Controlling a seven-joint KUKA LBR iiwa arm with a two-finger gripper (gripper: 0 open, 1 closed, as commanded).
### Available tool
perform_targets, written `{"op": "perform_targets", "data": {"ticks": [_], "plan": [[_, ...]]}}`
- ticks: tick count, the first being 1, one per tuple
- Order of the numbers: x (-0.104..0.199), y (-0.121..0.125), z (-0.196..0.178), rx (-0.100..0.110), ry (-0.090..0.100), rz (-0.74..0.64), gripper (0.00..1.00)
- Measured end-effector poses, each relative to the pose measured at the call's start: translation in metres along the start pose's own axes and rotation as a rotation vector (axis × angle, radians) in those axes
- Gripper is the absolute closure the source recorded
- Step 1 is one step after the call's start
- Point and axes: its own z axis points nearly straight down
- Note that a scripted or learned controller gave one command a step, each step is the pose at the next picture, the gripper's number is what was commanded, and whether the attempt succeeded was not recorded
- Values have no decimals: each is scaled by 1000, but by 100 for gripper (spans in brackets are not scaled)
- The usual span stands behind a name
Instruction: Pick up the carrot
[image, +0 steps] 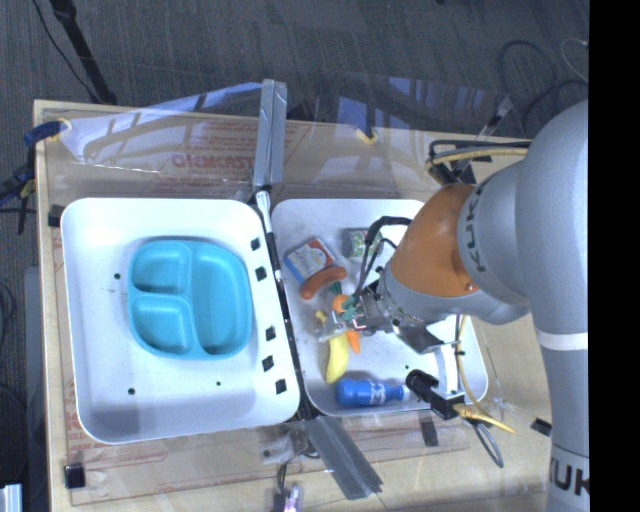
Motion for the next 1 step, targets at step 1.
{"op": "perform_targets", "data": {"ticks": [1], "plan": [[60, -16, -128, -5, -2, 3, 100]]}}
